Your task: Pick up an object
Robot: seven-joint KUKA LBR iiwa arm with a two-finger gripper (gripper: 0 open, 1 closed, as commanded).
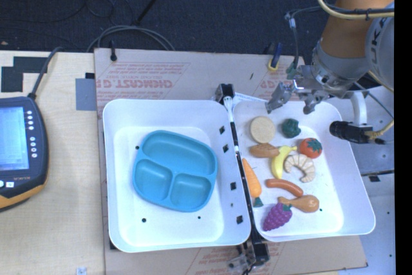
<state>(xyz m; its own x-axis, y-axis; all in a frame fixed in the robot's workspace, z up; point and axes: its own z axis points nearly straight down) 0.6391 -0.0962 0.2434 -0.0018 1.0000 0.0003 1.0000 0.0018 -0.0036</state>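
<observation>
Blue divided plate sits in the left bin. Right bin is packed with toy food. Gripper hangs over its upper edge, fingers spread.

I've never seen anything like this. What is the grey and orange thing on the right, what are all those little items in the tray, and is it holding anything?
You are looking down at a slant from one fixed camera above a bench. The grey and orange thing is a robot arm reaching in from the right. At its tip is a gripper with two fingers, spread open, with nothing between them. It hangs over the far edge of the right bin.

That bin holds toy food: a round cracker, broccoli, a tomato, a banana, a croissant, a carrot, a sausage, a drumstick and grapes.

The left bin holds a blue divided plate. Off to the left lies a control tablet.

The arm's job is to pick up one object; none is picked up yet.
</observation>
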